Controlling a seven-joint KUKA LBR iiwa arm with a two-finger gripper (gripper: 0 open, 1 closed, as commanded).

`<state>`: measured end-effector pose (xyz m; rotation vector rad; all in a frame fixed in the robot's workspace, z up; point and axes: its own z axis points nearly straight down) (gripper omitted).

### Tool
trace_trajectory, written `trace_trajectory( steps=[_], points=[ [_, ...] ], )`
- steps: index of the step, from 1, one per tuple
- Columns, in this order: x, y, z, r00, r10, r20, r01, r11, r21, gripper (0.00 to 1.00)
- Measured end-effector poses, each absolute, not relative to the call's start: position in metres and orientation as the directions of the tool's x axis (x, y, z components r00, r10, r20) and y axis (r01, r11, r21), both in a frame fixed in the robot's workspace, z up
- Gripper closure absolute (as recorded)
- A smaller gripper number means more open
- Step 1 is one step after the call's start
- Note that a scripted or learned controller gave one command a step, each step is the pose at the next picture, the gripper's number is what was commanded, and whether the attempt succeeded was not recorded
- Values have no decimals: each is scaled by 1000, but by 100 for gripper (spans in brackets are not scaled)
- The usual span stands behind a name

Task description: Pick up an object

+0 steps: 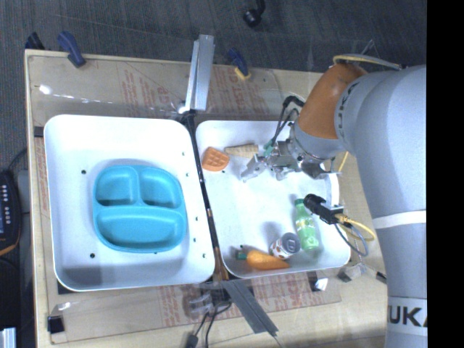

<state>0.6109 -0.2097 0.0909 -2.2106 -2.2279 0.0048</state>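
My gripper (252, 167) hangs low in the upper part of the right bin (239, 216), pointing left. Just left of it lies an orange wedge-shaped piece (214, 159), and a beige stick (241, 149) rests right above the gripper's tip. I cannot see any of them touching the gripper. Farther down the bin a green bottle (306, 225) lies near the right wall, with a small silver can (286, 246) below it. An orange carrot (262, 260) lies along the front wall.
The left bin (65, 194) holds a blue divided plate (139, 207). A metal bar (199, 71) stands up between the bins at the back. The grey arm (384, 143) covers the right bin's right side, with black and yellow cabling (335, 214) beside the bottle.
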Motion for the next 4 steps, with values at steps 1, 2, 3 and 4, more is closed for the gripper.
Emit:
trace_trajectory(
  steps=[1,2,3,4],
  points=[
    [657,-209,93,-8,1000,1,1000,8,-1,0],
    [502,-211,106,-8,1000,1,1000,8,-2,0],
    [562,-210,91,-9,1000,0,1000,9,-4,0],
    [623,-210,92,-7,1000,1,1000,7,-1,0]
  ],
)
